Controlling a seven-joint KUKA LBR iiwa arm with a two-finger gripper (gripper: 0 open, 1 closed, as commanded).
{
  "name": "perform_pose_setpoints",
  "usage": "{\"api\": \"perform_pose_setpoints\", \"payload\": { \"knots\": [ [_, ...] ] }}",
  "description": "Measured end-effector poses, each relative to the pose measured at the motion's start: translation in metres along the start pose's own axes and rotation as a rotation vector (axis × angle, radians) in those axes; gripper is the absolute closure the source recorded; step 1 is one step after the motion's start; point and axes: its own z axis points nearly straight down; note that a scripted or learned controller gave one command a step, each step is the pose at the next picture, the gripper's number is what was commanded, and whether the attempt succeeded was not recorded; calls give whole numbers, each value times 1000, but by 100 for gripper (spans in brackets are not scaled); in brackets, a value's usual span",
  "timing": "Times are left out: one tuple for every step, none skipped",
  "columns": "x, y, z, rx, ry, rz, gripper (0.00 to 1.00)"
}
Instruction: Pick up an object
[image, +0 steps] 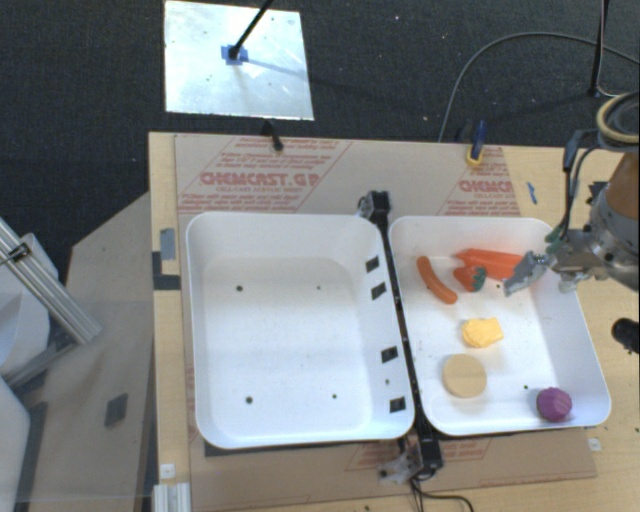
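Observation:
The right white bin (590, 372) holds several objects. An orange carrot (490, 260) lies near the back, with a small orange and green piece (471, 279) just in front of it. A brown-red sausage (436, 279) lies to their left. Further forward are a yellow lump (482, 332), a tan round disc (465, 376) and a purple ball (554, 403) in the front right corner. My gripper (545, 280) hangs over the bin's right back part, just right of the carrot's tip. Its fingers stand apart with nothing between them.
The left white bin (200, 330) sits beside the right one, with black clips (385, 320) along the shared wall. Both rest on a cardboard sheet (260, 180). A metal plate (237, 60) lies behind the bench, and cables (480, 70) run at the back right.

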Motion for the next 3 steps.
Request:
{"api": "perform_pose_setpoints", "payload": {
  "knots": [
    [51,-22,152,12,5,-3,0],
    [48,-33,166,1,0,3,0],
    [66,-42,165,-1,0,1,0]
  ]
}}
